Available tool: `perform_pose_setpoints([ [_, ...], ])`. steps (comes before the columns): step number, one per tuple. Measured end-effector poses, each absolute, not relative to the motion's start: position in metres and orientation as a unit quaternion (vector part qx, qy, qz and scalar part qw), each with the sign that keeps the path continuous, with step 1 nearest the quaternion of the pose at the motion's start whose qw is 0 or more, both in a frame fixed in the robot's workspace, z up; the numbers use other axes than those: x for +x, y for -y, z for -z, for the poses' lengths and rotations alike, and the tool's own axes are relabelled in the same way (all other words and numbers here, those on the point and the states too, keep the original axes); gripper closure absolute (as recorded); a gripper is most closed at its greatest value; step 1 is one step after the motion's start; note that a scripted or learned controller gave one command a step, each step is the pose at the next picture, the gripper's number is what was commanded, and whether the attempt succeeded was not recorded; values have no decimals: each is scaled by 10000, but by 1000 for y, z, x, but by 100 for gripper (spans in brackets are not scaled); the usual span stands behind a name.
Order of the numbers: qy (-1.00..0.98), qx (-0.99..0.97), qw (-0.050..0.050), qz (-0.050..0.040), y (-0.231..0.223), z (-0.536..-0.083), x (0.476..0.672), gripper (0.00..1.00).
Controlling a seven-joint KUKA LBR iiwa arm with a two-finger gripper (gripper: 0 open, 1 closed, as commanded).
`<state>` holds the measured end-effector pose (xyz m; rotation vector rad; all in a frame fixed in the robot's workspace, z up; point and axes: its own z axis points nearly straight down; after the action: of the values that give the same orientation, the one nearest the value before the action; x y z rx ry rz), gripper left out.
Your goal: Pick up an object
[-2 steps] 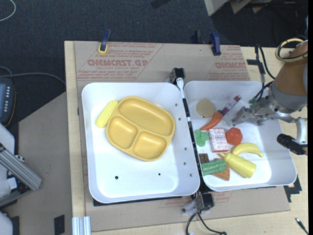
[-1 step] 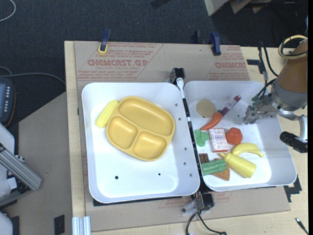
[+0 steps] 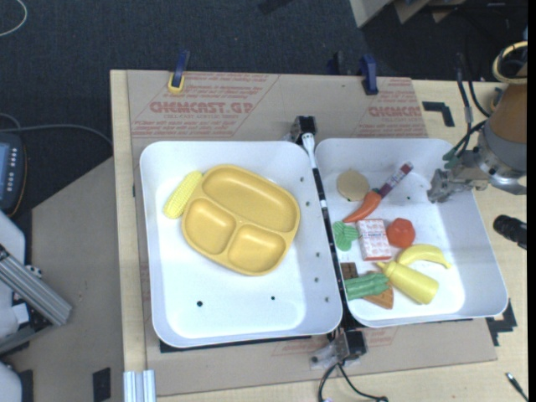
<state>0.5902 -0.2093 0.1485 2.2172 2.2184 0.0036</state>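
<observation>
Camera view showed the tool (image 3: 442,187) over the right bin's (image 3: 486,258) upper right; its state could not be told. Below it lay toy food. The banana (image 3: 423,255), near the bin's middle, looked light, stiff, slick plastic, best pinched across its curved middle.

I work in a robotics lab: a cardboard-topped desk (image 3: 251,99) held by blue clamps (image 3: 368,72), loose cables (image 3: 50,132) at nine o'clock, dark carpet (image 3: 167,15) beyond.
</observation>
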Motion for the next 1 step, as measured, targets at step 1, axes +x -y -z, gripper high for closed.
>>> perform_pose_setpoints([
  [1,-7075,7067,43,-19,209,-212,598,100],
])
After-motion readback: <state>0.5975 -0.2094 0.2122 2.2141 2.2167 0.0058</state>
